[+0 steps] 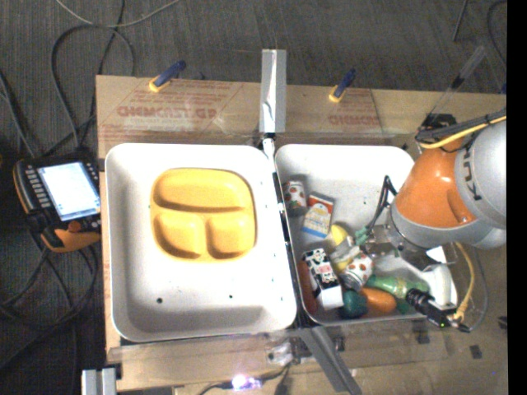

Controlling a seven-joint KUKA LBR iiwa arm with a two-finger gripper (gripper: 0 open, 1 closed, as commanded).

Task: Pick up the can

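The can (pixel 295 194) is seen upright in the right bin (pixel 346 156), near its far left corner, beside a small box (pixel 319 216). The pincer (pixel 372 245) is lowered among cluttered items well apart from it; whether it is open or closed cannot be told.

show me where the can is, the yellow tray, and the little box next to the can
can (pixel 295 194), camera view, on its printed side.
yellow tray (pixel 204 213), camera view, on the ridge between its compartments.
little box (pixel 319 216), camera view, on its top face.
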